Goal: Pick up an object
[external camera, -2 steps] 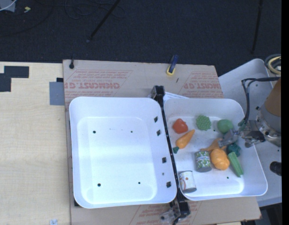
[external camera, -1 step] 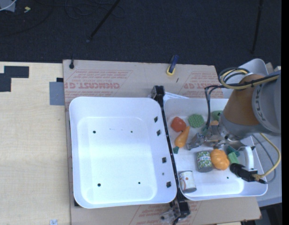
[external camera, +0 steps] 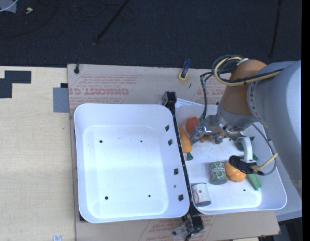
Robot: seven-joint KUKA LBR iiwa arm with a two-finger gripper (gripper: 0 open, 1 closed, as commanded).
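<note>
My gripper (external camera: 201,133) is low in the upper left part of the right bin (external camera: 245,205). It hangs beside a red object (external camera: 192,123) and an orange carrot-shaped object (external camera: 185,140) lying along the bin's left wall. Whether it touches either I cannot tell. Nearer the front are a green-labelled can (external camera: 218,172), an orange rounded object (external camera: 235,173) and a white can (external camera: 201,194).
A green stick-like piece (external camera: 255,182) lies right of the orange object, and a white and green piece (external camera: 245,147) lies under the arm. A small green bit (external camera: 189,156) is near the divider. The left bin (external camera: 124,159) adjoins on the left.
</note>
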